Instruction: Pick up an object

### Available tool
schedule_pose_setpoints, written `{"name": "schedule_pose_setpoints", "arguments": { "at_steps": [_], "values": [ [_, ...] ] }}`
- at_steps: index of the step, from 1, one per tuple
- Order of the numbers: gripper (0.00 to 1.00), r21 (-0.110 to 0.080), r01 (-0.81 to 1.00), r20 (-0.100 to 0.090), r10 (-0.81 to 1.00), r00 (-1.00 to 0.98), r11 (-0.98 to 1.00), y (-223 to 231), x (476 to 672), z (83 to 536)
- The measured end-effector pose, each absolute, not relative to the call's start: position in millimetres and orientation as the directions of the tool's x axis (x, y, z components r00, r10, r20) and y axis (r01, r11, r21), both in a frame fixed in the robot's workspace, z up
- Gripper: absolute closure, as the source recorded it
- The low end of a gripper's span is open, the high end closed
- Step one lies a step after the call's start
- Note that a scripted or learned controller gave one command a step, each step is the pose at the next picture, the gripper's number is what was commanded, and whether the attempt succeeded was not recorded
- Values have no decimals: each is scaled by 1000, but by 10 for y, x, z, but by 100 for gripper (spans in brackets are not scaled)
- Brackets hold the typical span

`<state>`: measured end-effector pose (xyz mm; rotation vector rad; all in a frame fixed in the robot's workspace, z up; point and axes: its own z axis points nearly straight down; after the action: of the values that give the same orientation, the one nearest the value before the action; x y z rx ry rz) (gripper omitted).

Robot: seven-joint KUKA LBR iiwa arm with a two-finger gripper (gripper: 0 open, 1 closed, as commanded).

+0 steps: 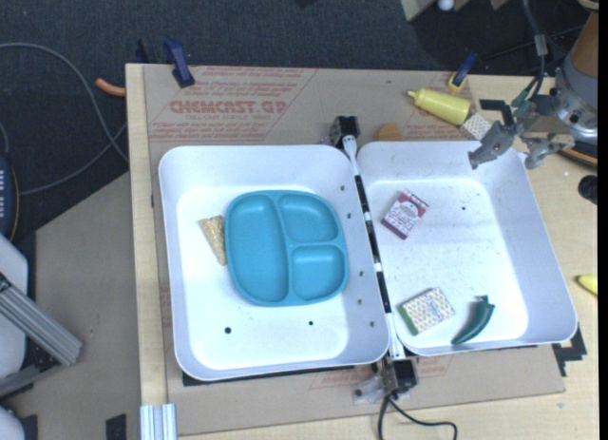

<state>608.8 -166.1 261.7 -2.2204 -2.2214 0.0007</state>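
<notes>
My end effector (502,141) hangs open and empty over the right bin's (532,239) far corner, poised above the loose red packet (405,214).

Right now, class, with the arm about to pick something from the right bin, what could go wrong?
1. The gripper hangs over the right bin's far rim, so a straight descent might strike the wall.
2. The green pepper lies beside the near wall, leaving little finger room.
3. The small red packet and patterned packet look flat, so the fingers may slide over them.
</notes>
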Motion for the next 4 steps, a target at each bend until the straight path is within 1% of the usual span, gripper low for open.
{"name": "schedule_pose_setpoints", "arguments": {
  "at_steps": [1,2,3,4],
  "values": [
    [0,-4,1000,2,1000,-1,1,-937,5868,1138],
    [0,4,1000,1,1000,-1,1,-940,6176,885],
    [0,1,1000,-1,1000,-2,2,-989,6668,851],
    [0,-2,1000,0,1000,0,0,-986,6410,847]
  ]
}}
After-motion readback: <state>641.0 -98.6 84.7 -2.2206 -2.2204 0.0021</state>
